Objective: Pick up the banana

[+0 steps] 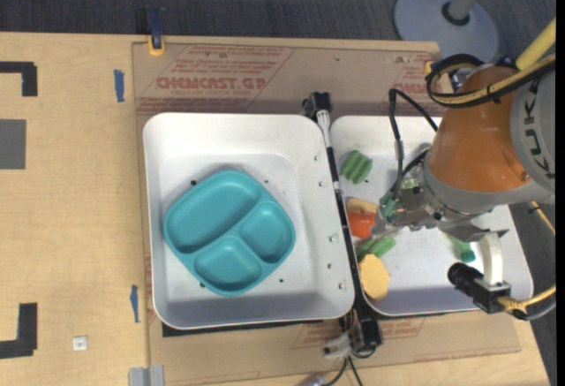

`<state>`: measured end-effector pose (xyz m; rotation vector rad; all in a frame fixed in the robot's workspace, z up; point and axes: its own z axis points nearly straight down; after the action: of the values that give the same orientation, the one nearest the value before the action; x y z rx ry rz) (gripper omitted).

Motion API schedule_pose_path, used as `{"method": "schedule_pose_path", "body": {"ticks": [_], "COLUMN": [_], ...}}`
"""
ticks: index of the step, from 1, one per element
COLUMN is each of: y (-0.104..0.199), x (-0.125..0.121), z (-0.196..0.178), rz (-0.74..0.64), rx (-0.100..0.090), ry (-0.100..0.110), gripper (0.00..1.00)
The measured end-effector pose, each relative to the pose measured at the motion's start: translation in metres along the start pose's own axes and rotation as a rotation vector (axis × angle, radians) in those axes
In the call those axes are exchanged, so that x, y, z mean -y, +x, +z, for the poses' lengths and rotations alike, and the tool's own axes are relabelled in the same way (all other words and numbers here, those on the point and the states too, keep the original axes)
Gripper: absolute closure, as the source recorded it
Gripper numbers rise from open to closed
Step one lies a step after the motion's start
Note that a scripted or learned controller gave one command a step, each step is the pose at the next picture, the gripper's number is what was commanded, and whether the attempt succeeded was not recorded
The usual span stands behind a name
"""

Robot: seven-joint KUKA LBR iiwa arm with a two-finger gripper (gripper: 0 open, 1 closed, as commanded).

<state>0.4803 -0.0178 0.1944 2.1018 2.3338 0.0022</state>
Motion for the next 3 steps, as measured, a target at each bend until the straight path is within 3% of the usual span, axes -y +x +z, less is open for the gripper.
{"method": "schedule_pose_path", "body": {"ticks": [1, 2, 3], "y": [0.0, 0.0, -0.072], "x": [0.0, -0.001, 0.008], "z": [0.0, -0.01, -0.062], "rz": [0.0, 0.001, -0.322], "rx": [0.0, 0.0, 0.002], "ry": [0.0, -0.002, -0.001], "gripper": [0.0, 1.0, 1.0]}}
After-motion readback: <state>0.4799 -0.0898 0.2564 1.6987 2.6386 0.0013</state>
